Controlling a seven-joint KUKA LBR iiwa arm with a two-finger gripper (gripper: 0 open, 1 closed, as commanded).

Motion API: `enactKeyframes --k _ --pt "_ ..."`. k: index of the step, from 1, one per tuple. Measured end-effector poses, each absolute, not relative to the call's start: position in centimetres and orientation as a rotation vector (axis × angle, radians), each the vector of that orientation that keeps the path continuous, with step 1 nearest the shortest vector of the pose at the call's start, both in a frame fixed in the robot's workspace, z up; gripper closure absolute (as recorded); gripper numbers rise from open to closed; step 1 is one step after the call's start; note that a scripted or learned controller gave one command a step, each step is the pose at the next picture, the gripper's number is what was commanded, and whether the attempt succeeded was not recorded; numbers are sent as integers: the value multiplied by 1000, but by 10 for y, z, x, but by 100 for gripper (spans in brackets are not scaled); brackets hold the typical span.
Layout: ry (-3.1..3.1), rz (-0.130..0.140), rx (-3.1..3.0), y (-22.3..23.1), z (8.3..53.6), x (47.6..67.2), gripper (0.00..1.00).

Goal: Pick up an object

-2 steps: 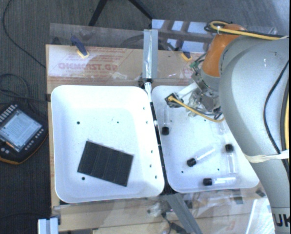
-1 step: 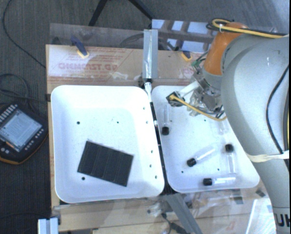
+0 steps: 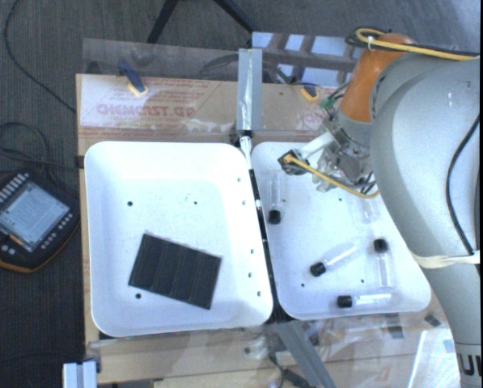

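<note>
In the camera view, the gripper (image 3: 340, 165) hangs over the far part of the right bin (image 3: 294, 297); its opening cannot be told. Clear vials with black caps (image 3: 333, 260) lie nearer in that bin. Left of it, a dark panel (image 3: 175, 271) rests in the left bin (image 3: 112, 164).

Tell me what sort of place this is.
Most likely a robotics lab or test cell: a robot arm reaches over two white bins on a workbench, a handheld control pendant lies on the carpet, and clear vials sit in one bin.
</note>
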State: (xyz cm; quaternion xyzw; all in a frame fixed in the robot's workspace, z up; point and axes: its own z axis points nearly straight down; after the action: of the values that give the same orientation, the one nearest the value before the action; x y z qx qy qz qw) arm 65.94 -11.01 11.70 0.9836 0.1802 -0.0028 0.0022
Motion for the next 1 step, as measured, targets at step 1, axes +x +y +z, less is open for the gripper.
enactKeyframes --k 1 --pt "367 13 3122 -112 91 664 100"
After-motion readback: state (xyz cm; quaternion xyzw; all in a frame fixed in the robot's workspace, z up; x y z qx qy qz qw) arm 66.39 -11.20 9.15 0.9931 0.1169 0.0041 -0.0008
